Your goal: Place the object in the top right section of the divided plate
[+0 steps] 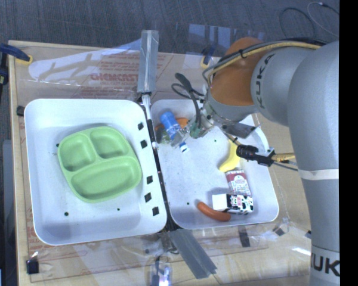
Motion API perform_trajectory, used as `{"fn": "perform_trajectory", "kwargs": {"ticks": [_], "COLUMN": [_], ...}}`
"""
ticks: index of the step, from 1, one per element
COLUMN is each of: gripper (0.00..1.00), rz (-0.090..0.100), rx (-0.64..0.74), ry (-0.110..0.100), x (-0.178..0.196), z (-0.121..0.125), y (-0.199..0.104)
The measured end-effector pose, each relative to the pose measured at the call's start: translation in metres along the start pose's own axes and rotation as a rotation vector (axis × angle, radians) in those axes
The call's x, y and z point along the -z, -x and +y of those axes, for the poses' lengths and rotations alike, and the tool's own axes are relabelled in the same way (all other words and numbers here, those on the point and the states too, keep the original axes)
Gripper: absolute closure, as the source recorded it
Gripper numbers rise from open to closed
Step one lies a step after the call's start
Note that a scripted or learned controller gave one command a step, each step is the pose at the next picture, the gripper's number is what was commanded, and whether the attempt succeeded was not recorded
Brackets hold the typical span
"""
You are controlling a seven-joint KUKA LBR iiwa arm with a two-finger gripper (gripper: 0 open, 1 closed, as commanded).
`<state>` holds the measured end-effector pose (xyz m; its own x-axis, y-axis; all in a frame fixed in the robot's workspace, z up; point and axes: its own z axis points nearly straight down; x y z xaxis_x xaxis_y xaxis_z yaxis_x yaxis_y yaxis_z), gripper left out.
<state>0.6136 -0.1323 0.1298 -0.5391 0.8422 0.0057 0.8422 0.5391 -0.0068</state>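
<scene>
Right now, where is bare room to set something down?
Free: all three plate sections, the left bin floor around it, and the right bin's middle. Crowded: its top-left by the gripper, and the carton and sausage corner.

I see a matt green plastic divided plate (99, 165), glossy white plastic bins (42, 219), and a smooth grey arm (304, 88).
</scene>
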Motion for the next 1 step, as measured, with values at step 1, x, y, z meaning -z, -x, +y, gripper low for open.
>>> {"fn": "perform_trajectory", "kwargs": {"ticks": [1], "gripper": [1.0], "rz": [-0.003], "rx": [0.106], "ry": [0.002], "x": [0.155], "z": [0.0174], "y": [-0.0292]}}
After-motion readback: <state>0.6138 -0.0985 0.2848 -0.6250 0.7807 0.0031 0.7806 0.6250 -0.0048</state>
